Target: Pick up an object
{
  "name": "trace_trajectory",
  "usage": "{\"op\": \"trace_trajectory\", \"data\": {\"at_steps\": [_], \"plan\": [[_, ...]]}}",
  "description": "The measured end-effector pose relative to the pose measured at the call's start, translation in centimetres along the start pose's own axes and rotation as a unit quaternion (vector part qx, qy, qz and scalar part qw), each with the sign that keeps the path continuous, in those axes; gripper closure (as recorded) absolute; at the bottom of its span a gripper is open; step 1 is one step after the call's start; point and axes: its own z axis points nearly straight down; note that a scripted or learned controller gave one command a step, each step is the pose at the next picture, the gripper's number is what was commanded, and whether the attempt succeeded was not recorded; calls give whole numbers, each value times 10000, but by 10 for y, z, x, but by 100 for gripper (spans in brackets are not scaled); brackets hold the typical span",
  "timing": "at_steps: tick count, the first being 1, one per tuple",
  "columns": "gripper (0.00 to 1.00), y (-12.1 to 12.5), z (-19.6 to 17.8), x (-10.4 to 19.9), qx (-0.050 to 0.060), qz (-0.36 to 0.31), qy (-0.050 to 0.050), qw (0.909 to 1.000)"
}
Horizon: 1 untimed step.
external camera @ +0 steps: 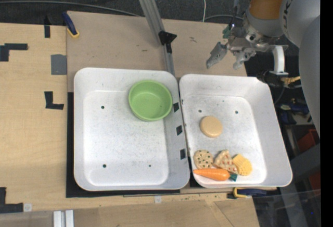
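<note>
I hold my two-finger gripper point(227, 60) in the air just past the far rim of the right-hand shallow white bin point(270, 116), fingers spread apart with nothing between them. My guess is that I hang here because it keeps me clear of both bins while a target is chosen; from this height I can drop toward any of the pieces without brushing a wall.

Everything I might take lies nearer the camera than my fingers, down inside that right bin. Closest to me is the round tan disc, smooth like a biscuit or a puck point(211, 127), lying alone near the bin's middle with open floor all round it. I judge it the easiest pick, though it looks flat and may give my fingers little to grip. Farther from me, huddled in the near corner, are a brown dotted cookie-like round point(203, 159), a pale knobbly pretzel-like piece point(223, 159), a yellow corn-like chunk point(242, 164) and an orange toy carrot point(212, 174). They sit touching or nearly so, and the bin wall is just beside them, so a finger going down there could strike a neighbour or the rim.

Off to my left, in the other shallow white bin point(86, 132), stands a green plastic bowl point(150, 99), upright. A slanted grey metal pole point(148, 4) also rises to my left, well apart.
</note>
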Motion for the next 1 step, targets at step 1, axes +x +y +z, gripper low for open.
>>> {"op": "trace_trajectory", "data": {"at_steps": [1], "plan": [[0,0,0,0,1,2,-3,10000]]}}
